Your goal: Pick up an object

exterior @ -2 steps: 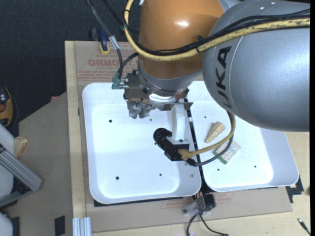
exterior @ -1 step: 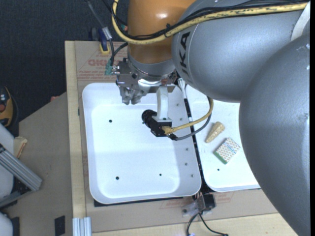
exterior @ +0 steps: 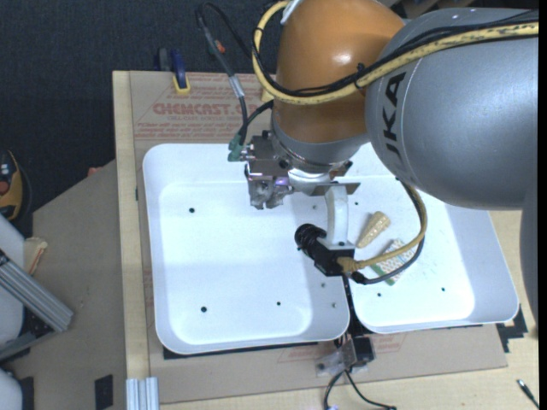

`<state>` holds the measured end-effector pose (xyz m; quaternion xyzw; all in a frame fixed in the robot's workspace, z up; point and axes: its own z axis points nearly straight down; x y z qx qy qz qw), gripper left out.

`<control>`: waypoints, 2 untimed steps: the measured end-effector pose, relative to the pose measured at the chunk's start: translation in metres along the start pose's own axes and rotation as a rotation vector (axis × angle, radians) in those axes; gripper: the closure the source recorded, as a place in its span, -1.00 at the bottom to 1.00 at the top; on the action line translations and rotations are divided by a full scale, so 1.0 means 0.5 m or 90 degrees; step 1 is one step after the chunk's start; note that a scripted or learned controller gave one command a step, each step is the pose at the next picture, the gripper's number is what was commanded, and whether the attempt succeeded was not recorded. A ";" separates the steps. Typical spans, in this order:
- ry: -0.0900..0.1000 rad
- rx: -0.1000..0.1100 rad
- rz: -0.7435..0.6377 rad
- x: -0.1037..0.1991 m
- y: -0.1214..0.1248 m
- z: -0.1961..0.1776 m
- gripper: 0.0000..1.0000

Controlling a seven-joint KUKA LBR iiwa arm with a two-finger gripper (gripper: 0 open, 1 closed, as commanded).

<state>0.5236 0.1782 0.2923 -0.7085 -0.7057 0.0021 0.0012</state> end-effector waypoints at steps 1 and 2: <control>0.006 -0.010 -0.008 0.100 -0.093 -0.214 1.00; -0.003 0.006 -0.001 0.091 -0.093 0.026 1.00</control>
